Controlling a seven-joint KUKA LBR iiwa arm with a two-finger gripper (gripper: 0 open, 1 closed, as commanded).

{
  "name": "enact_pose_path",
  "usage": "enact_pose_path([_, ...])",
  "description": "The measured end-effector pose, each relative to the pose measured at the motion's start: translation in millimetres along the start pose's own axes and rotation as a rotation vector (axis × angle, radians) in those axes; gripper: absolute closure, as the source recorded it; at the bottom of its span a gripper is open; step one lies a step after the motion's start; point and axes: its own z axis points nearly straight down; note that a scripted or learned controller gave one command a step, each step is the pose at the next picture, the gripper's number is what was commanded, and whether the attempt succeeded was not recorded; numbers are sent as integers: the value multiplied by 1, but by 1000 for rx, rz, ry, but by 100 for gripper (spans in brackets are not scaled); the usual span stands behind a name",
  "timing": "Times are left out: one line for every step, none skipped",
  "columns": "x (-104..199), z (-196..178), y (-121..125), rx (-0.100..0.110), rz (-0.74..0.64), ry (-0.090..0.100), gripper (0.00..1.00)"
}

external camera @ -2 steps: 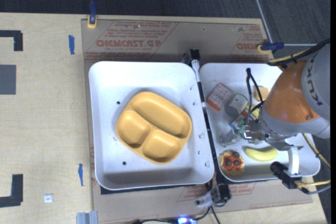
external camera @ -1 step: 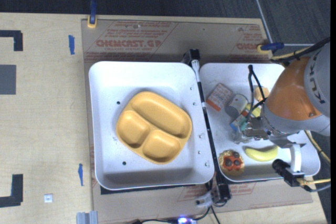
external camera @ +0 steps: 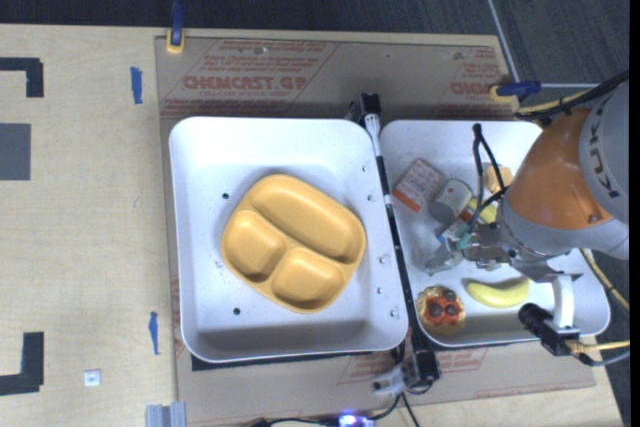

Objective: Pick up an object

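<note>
Crowding the hand [external camera: 452,247], grip unreadable: banana [external camera: 497,292], orange packet [external camera: 418,182], pastry [external camera: 442,308].

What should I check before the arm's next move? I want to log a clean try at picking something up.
1. Pincer over the right bin: ok, it sits low among the items.
2. Object between the pincer's tips: cannot tell, the wrist hides them.
3. Banana free to take: ok, it lies apart, near the front wall.
4. Clutter near the tips: not ok, a grey object and an orange packet lie close.
5. Left bin: ok, the yellow divided tray lies flat, away from the arm.
6. Small round orange item: ok, resting at the front corner.
</note>
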Motion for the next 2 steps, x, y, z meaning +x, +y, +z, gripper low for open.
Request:
enact_pose_path([4, 10, -11, 3, 0, 1, 0])
enact_pose_path([3, 0, -10, -2, 0, 0, 100])
